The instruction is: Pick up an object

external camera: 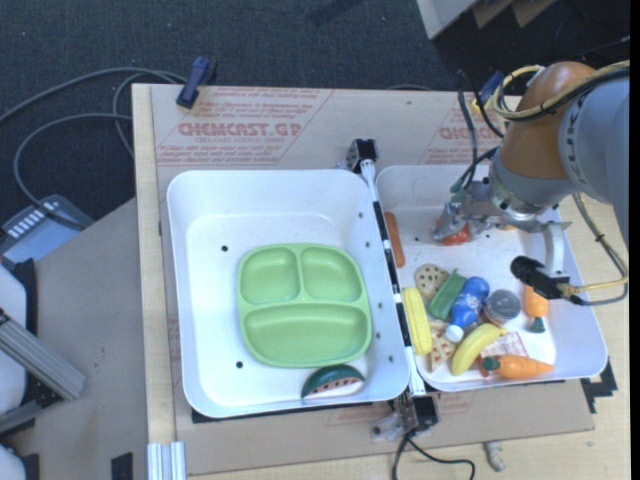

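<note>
Arm [590, 118] cut off by the right edge. Gripper [455, 230] fingertips too small to resolve; small red item [456, 236] under them unidentifiable. Right bin [590, 343]: toys below the gripper overlap, carrot [520, 367] partly covers a printed card [512, 347].

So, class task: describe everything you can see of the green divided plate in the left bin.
The green divided plate is pale green and looks like matte plastic, a rounded rectangle with three compartments: two small ones at the far side, one long one nearer the camera. It lies flat, right side up, on the floor of the left bin, roughly centred. Nothing rests in it. A watermelon slice toy lies just by its near edge.
</note>
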